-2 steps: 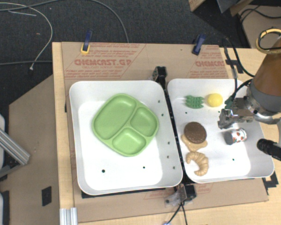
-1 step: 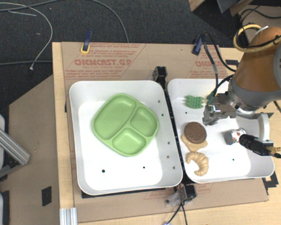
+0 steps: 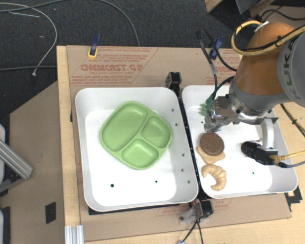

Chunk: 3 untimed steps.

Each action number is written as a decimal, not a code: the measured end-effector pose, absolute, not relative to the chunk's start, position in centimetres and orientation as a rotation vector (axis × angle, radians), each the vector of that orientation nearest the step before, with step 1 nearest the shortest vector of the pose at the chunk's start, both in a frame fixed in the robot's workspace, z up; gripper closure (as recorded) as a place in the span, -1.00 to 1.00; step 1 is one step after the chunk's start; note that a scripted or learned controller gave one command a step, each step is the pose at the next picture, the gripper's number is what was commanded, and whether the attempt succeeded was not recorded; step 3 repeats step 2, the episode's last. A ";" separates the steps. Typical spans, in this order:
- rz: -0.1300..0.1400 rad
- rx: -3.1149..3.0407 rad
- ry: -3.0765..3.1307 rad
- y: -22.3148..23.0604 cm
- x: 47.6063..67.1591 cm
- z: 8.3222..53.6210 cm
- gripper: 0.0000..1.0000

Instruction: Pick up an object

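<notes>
The claw [image 3: 212,122] hangs low over the right bin [image 3: 277,183], just behind the brown disc [image 3: 212,143] and very near its far edge; the wrist hides its tip, so I cannot tell whether it is apart or together, and nothing shows gripped in it. The brown disc lies flat in that bin. A pale tan piece [image 3: 212,157] touches the disc's near side, perhaps partly under it. The croissant [image 3: 215,177] lies just nearer than that. Well left of the disc, a green divided plate [image 3: 136,134] sits in the left bin [image 3: 91,184]. Both bins rest on the cardboard-covered worktop [image 3: 66,136].
</notes>
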<state>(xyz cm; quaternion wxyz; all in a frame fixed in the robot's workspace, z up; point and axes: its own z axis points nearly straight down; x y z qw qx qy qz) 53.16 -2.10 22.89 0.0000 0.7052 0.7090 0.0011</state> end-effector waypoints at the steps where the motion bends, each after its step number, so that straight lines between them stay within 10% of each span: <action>1: 0.003 2.216 2.227 2.6 53.7 23.4 1.00; 3: 0.002 2.217 2.228 8.0 54.6 22.0 1.00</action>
